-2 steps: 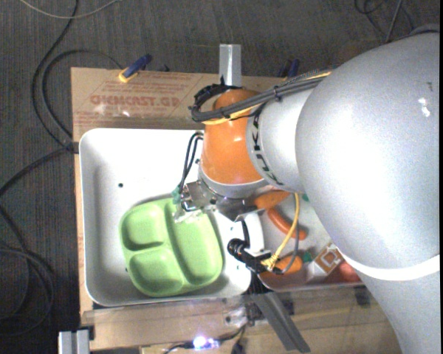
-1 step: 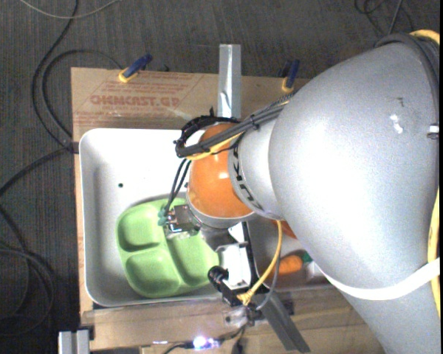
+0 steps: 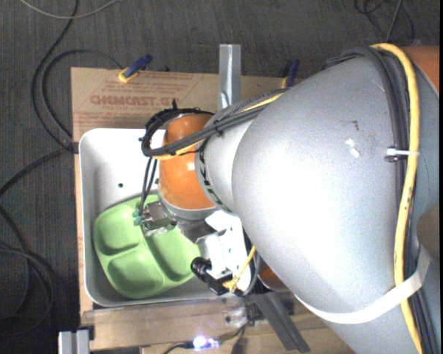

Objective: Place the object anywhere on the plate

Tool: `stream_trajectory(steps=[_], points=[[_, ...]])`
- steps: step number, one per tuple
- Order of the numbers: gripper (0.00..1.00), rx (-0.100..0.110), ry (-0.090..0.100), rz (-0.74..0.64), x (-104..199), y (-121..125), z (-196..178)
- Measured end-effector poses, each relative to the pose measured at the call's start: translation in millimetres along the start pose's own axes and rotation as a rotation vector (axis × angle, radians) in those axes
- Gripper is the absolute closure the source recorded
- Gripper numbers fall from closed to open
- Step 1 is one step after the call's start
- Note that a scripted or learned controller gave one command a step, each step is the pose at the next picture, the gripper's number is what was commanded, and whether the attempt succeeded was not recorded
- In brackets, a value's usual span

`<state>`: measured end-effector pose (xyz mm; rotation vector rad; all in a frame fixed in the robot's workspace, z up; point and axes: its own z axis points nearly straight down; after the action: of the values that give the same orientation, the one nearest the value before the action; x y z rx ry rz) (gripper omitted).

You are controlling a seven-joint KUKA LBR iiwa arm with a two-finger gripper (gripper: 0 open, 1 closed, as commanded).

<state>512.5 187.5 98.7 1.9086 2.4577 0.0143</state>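
Camera view from above: the green plate (image 3: pixel 125 260) lies in the lower-left part of the left white bin (image 3: pixel 96 161). It is a moulded tray with rounded compartments, and its lower-left edge sits close to the bin's corner. The gripper (image 3: pixel 156 220) shows as a small metal piece under the orange band (image 3: pixel 179 175), directly over the plate's upper right portion and seemingly very near its surface. Whether the pincer is apart, together or clamped on anything cannot be told, since the wrist covers it from this angle. For the same reason I cannot tell where the object to be placed is or what it is.

A loop of black cable (image 3: pixel 156 135) curls around the wrist beside the orange band. A white block with a black fitting (image 3: pixel 220 257) hangs off the arm over the plate's right edge. The grey arm (image 3: pixel 325 198) covers the right half of the scene, with a yellow cable (image 3: pixel 407 124) running along its side.

The bin rests on a brown cardboard sheet (image 3: pixel 133 98) with faded red printing, held by a blue clamp (image 3: pixel 135 66) at its upper edge. A metal post (image 3: pixel 229 72) stands behind the bin. Around the bench is dark grey carpet (image 3: pixel 29 87), crossed by a thin white cord (image 3: pixel 48 6) and several black cables.
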Motion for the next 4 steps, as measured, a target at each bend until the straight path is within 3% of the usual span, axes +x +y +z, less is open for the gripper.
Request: stream_trajectory(steps=[1, 2, 3, 4], points=[[1.0, 0.031, 0.015, 0.067, -4, -18, -46], [1.0, 0.016, 0.009, -0.098, 16, -8, -14], [1.0, -0.009, 0.024, -0.064, 12, -12, -9], [1.0, -0.006, 0.003, -0.128, 19, -8, -9]])
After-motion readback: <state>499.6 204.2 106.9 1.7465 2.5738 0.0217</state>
